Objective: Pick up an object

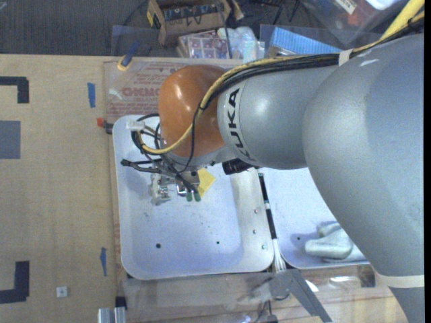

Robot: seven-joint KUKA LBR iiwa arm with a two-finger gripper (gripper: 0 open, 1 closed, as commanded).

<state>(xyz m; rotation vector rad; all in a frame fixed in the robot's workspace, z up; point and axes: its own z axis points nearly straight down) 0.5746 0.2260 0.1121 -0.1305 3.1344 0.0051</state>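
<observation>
One small yellow flat object (205,180) lies just right of my metal two-finger gripper (168,190); whether it's clenched, I cannot tell.

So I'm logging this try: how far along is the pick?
Done: the arm has reached over the left bin and the gripper is low inside it. In hand: nothing clearly; a yellow object sits beside it. Left: grasp and lift. A pale object lies in the right bin.
</observation>
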